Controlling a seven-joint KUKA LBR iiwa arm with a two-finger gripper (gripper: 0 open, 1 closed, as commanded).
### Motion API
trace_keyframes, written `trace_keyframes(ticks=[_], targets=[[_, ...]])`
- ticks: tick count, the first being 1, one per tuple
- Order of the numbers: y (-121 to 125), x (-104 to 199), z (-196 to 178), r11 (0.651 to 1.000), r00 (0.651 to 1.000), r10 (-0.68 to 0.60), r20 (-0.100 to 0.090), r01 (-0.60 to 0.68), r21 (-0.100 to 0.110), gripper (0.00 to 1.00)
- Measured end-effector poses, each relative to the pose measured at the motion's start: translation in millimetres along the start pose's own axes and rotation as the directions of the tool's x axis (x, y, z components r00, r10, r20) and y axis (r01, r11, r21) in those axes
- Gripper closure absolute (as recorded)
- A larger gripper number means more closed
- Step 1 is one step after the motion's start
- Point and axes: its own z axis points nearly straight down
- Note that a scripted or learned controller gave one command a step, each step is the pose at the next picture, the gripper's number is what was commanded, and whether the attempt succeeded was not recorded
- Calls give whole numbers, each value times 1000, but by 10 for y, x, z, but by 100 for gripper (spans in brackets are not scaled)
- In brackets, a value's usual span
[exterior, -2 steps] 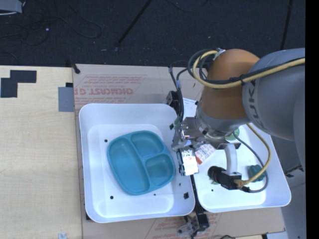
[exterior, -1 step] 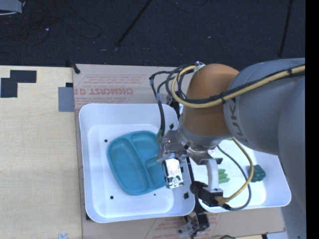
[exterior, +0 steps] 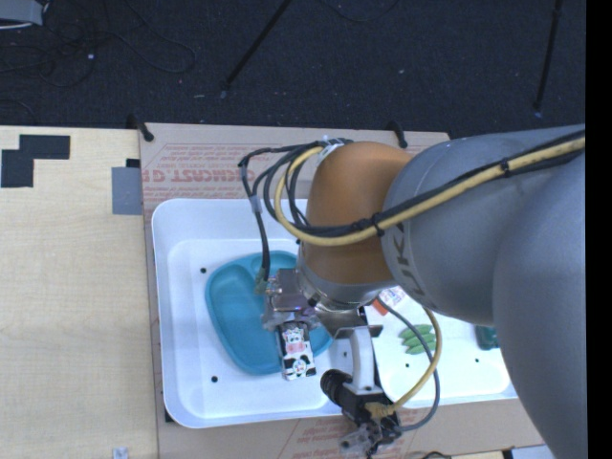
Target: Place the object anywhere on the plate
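Inside white bin (exterior: 182, 352): blue plate (exterior: 234, 314) | plate's edge: gripper (exterior: 297, 357), cow-patterned object (exterior: 297, 352)

White bin (exterior: 182, 352) on wooden bench (exterior: 67, 304)

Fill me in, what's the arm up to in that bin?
The arm reaches in from the right over the white bin. Its gripper sits low at the right edge of the blue plate, with a small black-and-white object right at its tip, over the plate rim. Whether that object is gripped or just lying there can't be told. A green item lies further right in the bin.
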Motion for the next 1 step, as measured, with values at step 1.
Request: trace_keyframes(ticks=[1], targets=[[11,-31,-3,1000,1000,5,2,-5,-2,0]])
